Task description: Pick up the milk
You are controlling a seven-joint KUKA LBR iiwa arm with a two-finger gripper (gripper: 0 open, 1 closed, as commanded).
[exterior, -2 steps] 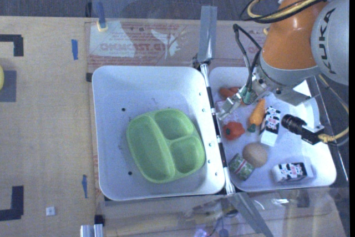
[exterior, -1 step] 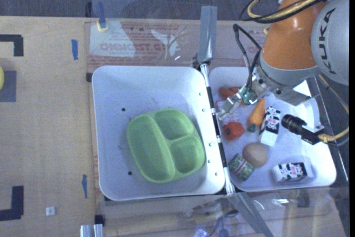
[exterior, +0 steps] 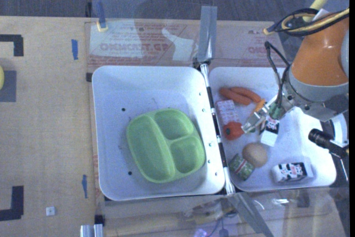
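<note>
The milk, a small white carton with black cow patches, lies on its side near the front right corner of the right bin. My gripper hangs over the middle of that bin, to the upper left of the milk and well apart from it. It sits just right of a red piece of fruit. A small white and black box lies right beside the gripper.
The right bin also holds orange carrots, a pink packet, a brown egg-shaped item and a green can. A green divided plate lies in the left bin. The arm's orange band looms above the right bin.
</note>
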